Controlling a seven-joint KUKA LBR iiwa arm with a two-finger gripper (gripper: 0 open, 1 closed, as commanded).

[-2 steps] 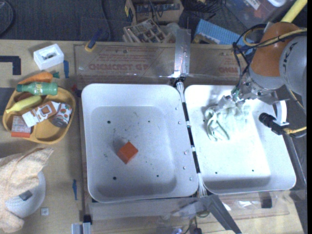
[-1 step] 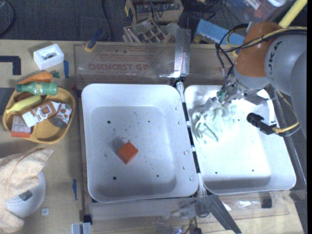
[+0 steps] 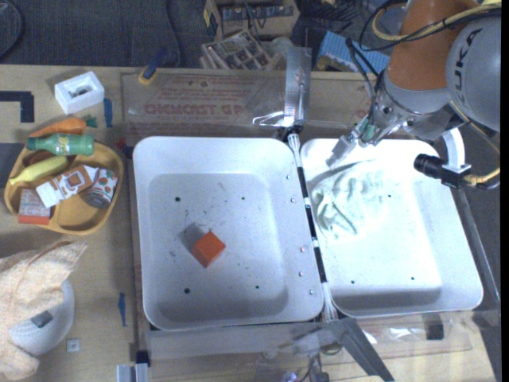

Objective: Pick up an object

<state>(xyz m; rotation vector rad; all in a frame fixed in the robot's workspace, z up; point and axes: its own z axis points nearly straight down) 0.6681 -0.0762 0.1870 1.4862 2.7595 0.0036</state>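
Observation:
An orange block with a grey side lies in the left bin, a little left of its middle. A pale mint-green crumpled sheet lies in the upper left part of the right bin. My gripper hangs over the right bin's back left corner, just above the far edge of the crumpled sheet, slanting down and to the left. Nothing shows in its grasp. The grey arm with its orange band reaches in from the upper right.
A yellow bowl with toy food and packets stands left of the bins. A small white box sits behind it, and a beige cloth lies at the front left. A clear panel lies behind the left bin.

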